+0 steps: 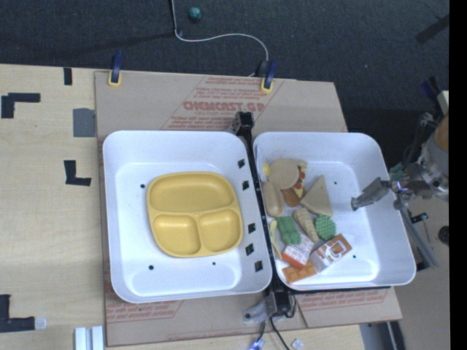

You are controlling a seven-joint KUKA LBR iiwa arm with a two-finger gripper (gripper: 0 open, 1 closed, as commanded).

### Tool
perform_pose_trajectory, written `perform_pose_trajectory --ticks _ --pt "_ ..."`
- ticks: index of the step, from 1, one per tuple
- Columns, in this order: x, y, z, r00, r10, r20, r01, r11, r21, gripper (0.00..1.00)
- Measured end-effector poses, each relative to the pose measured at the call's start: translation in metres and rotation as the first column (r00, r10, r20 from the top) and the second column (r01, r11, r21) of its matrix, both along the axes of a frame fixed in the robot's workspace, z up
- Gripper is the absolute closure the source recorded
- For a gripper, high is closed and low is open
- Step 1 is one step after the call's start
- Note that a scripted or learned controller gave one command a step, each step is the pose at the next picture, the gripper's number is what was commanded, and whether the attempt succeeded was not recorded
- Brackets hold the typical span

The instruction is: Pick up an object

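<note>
The claw hung over the right side of the right bin, apart from the heap of toy food crowded against that bin's left wall, so the reach looked barely begun. Whether it was open or shut could not be told, and nothing showed in its grip. Next it would need to travel left and descend onto one piece. The heaped pieces overlapped and were hard to identify. The left bin held a yellow divided plate.
</note>
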State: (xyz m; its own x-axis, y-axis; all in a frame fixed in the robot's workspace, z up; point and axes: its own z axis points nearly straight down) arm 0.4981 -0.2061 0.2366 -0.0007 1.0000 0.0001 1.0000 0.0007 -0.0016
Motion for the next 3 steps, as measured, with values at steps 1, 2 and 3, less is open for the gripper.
perform_pose_trajectory --ticks 1,2,3 --pt "0.011 0.032 -0.09 1.0 0.002 -0.004 -0.002 1.0 0.003 0.0" --pt "0.044 0.063 -0.153 1.0 0.001 0.001 -0.001 1.0 0.0 0.0" --pt "0.027 0.078 -0.151 1.0 -0.002 0.007 0.002 1.0 -0.006 0.0"
